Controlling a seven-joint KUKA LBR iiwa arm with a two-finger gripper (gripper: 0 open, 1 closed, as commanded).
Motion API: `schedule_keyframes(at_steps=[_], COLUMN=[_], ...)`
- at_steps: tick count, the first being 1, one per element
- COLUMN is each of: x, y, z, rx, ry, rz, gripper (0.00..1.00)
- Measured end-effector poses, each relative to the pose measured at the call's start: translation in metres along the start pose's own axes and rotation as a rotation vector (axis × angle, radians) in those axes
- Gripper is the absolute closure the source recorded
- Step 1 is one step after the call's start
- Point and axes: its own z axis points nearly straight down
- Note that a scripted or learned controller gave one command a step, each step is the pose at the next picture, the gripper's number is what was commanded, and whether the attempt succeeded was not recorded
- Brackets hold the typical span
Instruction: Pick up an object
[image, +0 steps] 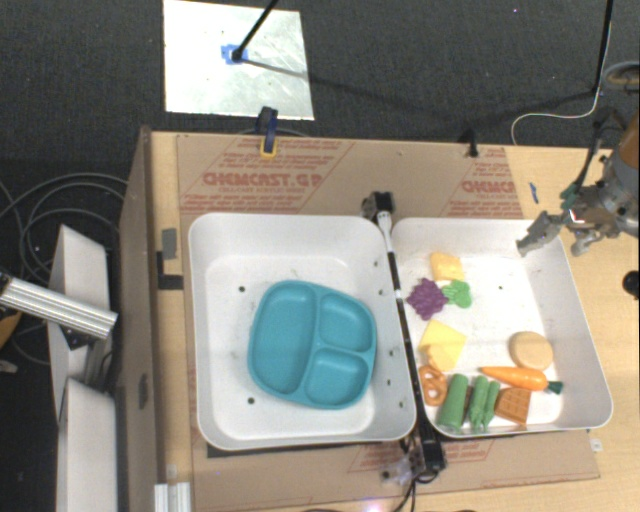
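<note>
The right bin holds several toy foods: a yellow piece, purple grapes, a green broccoli, a yellow cheese wedge, a tan round bun, an orange carrot, green pods, a brown cracker and an orange pretzel. My gripper hangs over the bin's back right corner, above and to the right of the food. It is open, with nothing between its fingers.
The left bin carries a teal divided plate. A black divider rail runs between the bins. Cardboard lies beneath both bins, and a white cable loops at the back right.
</note>
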Motion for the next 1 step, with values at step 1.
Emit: schedule_keyframes(at_steps=[1], x=[0.0458], y=[-0.0073], z=[0.0612], rx=[0.006], ry=[0.004], rz=[-0.004], gripper=[0.00])
